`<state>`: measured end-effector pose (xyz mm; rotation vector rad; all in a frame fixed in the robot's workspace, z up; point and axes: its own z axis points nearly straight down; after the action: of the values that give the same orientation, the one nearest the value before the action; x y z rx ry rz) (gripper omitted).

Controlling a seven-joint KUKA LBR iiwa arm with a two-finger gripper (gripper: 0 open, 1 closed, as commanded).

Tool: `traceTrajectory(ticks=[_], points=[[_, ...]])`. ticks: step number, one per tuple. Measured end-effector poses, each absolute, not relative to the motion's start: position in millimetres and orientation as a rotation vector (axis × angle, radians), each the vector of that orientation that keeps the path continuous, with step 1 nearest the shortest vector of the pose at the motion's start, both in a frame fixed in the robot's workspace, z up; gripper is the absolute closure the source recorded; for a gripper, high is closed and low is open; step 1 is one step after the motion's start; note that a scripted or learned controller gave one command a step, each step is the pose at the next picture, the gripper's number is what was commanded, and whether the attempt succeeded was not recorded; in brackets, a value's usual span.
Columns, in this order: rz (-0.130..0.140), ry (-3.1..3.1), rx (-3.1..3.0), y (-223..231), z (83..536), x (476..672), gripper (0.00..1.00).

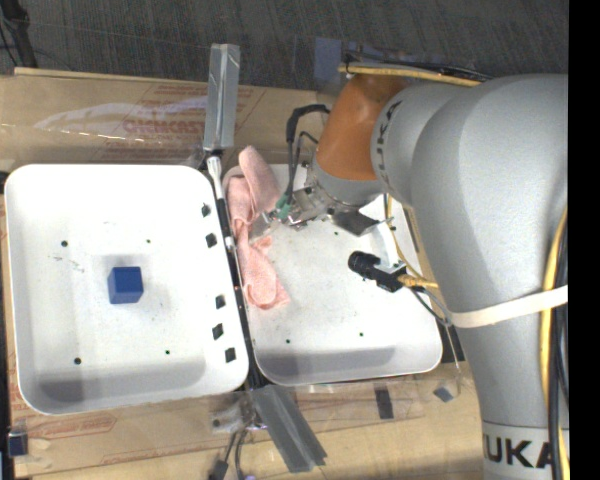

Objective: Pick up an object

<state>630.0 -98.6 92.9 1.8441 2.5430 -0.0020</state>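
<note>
My claw [292, 211] hangs low in the right bin [320, 363], just beside the crumpled pink cloth [252, 233] draped along the divider, likely my easiest catch; whether it is open or closed I cannot tell. A blue cube [126, 284] sits alone in the left bin [40, 218]. My arm [480, 208] reads "UKA" near its base.

A left bin [40, 228] and a right bin [330, 353] sit side by side on a cardboard-covered tabletop [100, 108], above dark carpet [130, 18].
</note>
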Motion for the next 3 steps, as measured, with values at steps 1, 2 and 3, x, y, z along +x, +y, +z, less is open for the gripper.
traceTrajectory(ticks=[1, 2, 3], points=[[-0.001, 2.691, 1.62, -49, 193, 612.4, 0.0], [-0.005, 2.694, 1.623, -99, 109, 614.8, 0.0], [0.0, 2.774, 1.467, -163, 225, 657.7, 0.0]])
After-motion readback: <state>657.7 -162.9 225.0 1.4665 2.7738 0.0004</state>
